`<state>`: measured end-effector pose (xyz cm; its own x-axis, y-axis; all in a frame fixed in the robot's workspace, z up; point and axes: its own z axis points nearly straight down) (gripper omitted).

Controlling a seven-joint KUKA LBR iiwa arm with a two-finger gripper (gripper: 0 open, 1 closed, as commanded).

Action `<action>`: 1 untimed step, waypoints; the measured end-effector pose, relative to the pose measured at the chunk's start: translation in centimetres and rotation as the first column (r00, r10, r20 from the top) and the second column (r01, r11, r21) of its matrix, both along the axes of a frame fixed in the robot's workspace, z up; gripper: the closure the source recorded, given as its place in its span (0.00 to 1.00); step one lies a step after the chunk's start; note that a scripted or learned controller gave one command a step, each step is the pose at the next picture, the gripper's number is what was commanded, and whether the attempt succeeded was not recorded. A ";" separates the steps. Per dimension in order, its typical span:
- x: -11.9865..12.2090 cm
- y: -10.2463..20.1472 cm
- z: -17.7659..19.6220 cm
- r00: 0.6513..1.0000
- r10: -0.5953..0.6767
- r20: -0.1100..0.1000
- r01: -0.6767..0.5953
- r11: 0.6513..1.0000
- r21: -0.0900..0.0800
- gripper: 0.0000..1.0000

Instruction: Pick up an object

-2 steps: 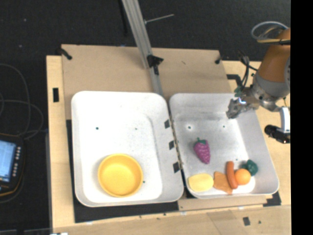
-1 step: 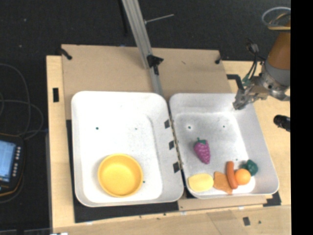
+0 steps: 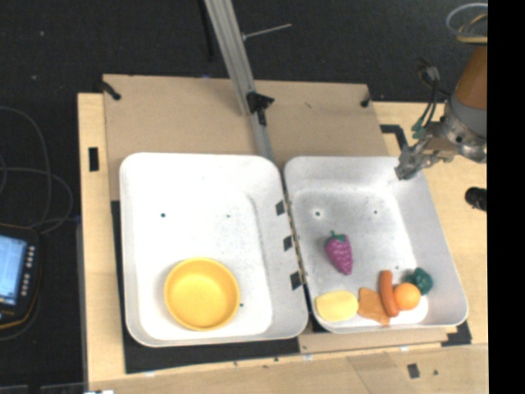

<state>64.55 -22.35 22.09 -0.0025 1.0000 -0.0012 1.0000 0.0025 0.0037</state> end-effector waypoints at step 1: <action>0.1 6.2 0.4 1.000 0.005 -0.002 -0.005 1.000 0.002 1.00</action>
<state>64.66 -16.20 22.48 -0.0071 1.0000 0.0012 1.0000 0.0071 0.0017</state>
